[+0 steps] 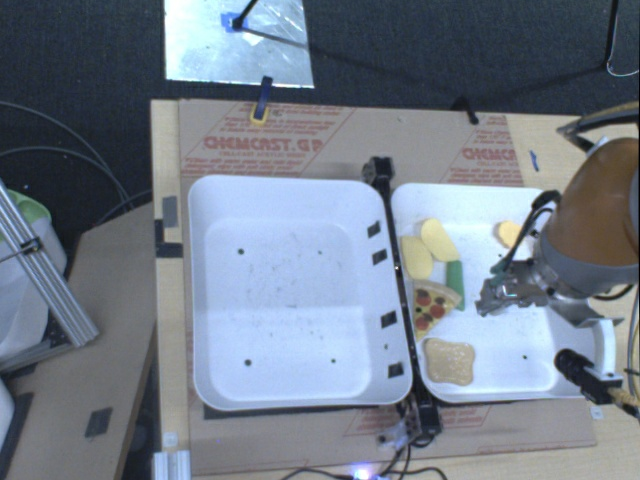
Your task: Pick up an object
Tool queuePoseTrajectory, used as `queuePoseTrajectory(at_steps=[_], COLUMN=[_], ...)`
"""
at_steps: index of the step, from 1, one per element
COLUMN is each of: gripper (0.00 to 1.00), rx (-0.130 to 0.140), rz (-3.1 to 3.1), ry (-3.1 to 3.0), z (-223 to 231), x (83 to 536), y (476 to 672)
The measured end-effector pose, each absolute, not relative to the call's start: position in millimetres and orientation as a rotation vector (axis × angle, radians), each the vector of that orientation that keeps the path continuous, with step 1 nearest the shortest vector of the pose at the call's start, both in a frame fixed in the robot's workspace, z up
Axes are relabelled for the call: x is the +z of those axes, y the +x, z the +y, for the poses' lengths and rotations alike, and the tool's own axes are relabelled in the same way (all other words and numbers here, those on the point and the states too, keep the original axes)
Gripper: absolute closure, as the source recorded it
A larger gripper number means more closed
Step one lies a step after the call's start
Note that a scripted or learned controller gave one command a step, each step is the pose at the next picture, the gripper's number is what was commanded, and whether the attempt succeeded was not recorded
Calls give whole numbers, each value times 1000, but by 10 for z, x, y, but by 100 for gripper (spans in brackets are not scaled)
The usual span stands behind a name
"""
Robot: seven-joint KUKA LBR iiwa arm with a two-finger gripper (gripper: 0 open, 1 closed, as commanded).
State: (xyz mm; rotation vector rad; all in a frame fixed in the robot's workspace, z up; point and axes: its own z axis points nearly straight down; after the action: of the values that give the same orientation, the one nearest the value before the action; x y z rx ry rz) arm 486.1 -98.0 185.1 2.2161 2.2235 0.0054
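Gripper [495, 298] seen inside right bin [520, 383], just right of pizza slice [432, 306]; jaws' state cannot be told.

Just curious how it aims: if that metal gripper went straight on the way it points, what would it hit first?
The gripper points leftward in the right white bin. Going straight on, it would probably meet the pizza-slice toy first, with the green stick-shaped piece close by; height above them is unclear.

Beyond my bins, the brown board [340, 133] carries red printing: "CHEMCAST" at far left, followed by letters I cannot make out, and the same word again, tilted and partly cut off, far right.
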Motion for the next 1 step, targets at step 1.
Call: queuePoseTrajectory(at_steps=[1], gripper=[100], rx=[4], rz=[2217], ry=[2217], z=[-1361], x=[1842], y=[5263])
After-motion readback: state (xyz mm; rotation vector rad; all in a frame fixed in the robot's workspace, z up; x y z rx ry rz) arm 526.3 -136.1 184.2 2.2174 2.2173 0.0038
